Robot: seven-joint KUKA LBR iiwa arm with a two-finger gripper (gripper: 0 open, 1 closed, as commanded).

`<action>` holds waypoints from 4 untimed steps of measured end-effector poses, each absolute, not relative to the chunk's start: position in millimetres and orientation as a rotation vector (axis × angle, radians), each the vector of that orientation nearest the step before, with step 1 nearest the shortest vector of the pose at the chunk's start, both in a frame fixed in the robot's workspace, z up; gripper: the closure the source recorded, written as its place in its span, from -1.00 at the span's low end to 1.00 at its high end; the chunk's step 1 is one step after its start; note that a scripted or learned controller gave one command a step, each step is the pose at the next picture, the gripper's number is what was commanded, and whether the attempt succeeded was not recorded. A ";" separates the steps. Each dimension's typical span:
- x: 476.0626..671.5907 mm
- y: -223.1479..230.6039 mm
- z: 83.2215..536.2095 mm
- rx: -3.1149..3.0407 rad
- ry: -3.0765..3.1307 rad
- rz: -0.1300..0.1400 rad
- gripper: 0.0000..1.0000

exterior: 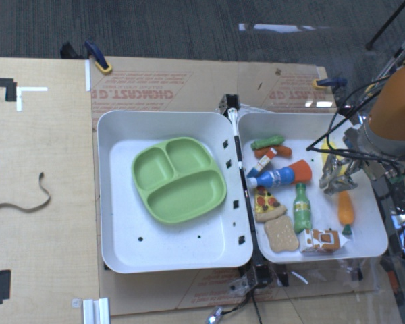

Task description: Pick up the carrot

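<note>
Toward the right edge of the right-hand bin point(374, 245), the carrot point(345, 208) lies on the bin floor with its green tip toward the near wall, just below the claw point(336, 178), which hangs over its upper end; whether the claw is open or shut I cannot tell. To take it well, I judge the claw should come straight down astride the carrot's middle, across its length. It should keep clear of the green bottle point(301, 208) to the left and the bin wall.
</note>
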State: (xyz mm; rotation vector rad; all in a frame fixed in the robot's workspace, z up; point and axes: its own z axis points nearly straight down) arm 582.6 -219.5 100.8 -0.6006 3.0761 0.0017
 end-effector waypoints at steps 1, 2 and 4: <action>549.7 -217.0 91.6 -1.666 2.654 0.008 1.00; 554.4 -202.5 92.4 -1.674 2.632 0.030 -1.00; 594.8 -198.5 89.4 -2.205 2.205 0.050 -1.00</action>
